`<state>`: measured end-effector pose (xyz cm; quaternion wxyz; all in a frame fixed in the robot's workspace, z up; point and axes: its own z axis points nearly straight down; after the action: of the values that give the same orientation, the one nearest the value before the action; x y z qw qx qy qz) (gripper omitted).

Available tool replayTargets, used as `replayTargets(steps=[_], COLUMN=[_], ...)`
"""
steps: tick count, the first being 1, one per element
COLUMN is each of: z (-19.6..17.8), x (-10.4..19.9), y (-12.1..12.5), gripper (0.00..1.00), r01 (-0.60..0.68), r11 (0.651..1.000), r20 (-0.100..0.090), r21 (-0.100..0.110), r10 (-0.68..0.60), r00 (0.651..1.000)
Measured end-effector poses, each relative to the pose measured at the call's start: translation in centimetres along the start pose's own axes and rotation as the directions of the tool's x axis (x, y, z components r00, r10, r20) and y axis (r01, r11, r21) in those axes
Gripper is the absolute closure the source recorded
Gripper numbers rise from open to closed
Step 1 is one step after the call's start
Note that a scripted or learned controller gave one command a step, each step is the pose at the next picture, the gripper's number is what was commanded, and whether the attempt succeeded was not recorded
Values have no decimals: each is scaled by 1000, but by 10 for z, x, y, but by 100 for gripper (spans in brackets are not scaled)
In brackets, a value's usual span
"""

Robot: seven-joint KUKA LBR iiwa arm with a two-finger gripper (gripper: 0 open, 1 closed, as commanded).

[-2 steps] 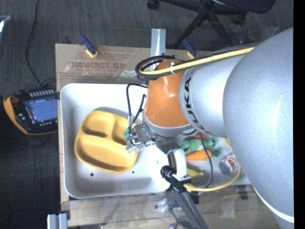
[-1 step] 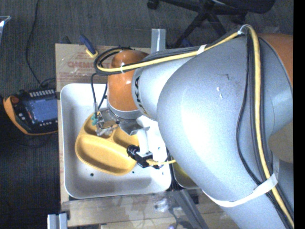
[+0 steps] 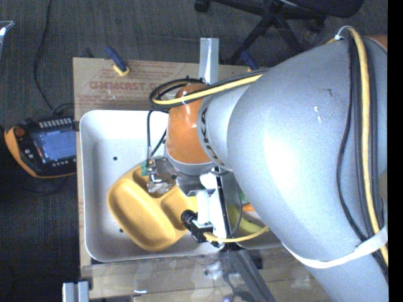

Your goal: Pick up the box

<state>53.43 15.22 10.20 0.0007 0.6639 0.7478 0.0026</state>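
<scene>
Since arm (image 3: 302,150) reaches low into left bin (image 3: 94,140), gripper (image 3: 157,180) sits right at yellow box (image 3: 140,218), near side, likely for pick; grip state: cannot tell.

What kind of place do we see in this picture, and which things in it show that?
Probably a robotics lab or workshop. A large grey robot arm reaches over a white bin on a plywood bench, a handheld control pendant lies on the carpeted floor, and an office chair stands nearby.

A robotics lab: a large grey arm (image 3: 302,150) over a wooden bench (image 3: 126,83), a teach pendant (image 3: 47,146) on carpet, an office chair (image 3: 283,5) behind.
</scene>
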Motion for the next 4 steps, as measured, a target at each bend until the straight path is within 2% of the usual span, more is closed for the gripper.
replayTargets(steps=[1, 2, 3, 4], z=[-17, -28, -144, -82], x=[14, 48, 73, 79], y=[-26, -45, -42, -42], gripper=[100, 100, 100, 100], r01=[-117, 122, 239, 160], r11=[993, 993, 971, 987], r20=[3, 3, 4, 5], r21=[-15, 8, 7, 10], r10=[117, -122, -239, -160], r00=[993, 993, 971, 987])
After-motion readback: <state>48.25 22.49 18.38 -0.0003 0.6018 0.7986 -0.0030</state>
